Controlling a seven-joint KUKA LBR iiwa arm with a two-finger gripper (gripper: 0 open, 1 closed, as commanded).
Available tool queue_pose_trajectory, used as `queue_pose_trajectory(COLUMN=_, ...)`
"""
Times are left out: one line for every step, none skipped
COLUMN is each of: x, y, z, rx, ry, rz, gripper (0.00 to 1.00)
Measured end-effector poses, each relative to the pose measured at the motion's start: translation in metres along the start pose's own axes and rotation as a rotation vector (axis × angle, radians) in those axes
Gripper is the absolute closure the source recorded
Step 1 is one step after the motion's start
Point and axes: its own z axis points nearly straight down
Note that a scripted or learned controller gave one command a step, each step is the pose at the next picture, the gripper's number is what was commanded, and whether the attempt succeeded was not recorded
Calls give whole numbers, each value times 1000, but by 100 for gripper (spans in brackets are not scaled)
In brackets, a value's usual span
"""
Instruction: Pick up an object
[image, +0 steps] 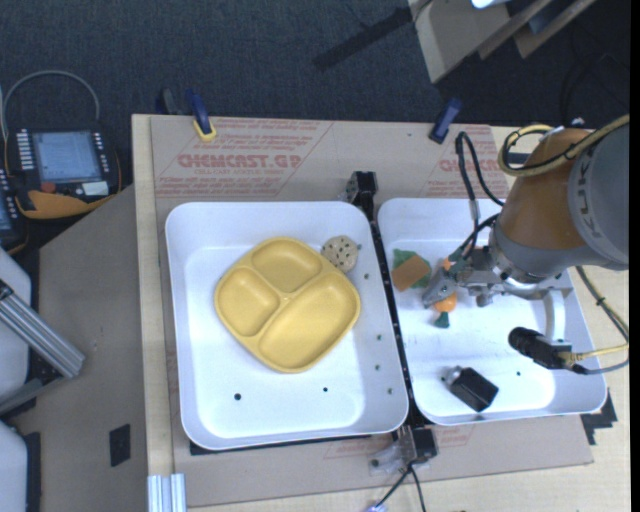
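Now my grey metal gripper (447, 291) sits low in the right white bin (520, 398), right of centre, pinching a small orange toy (447, 301).

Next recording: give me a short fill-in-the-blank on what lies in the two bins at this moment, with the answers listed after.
1. The yellow divided plate lies in the ____ bin.
2. The cookie sits against the plate's upper ____ edge.
3. The small black block lies near the ____ edge of the right bin.
4. The gripper is over the ____ bin, by a small orange and green piece.

Missing words: left; right; front; right
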Motion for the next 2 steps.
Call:
queue_pose_trajectory(x=0, y=1, z=-12, rx=-6, ry=-2, rz=1, gripper=100)
queue_pose_trajectory(x=-3, y=1, z=-75, rx=-8, ry=-3, rz=-1, gripper=100)
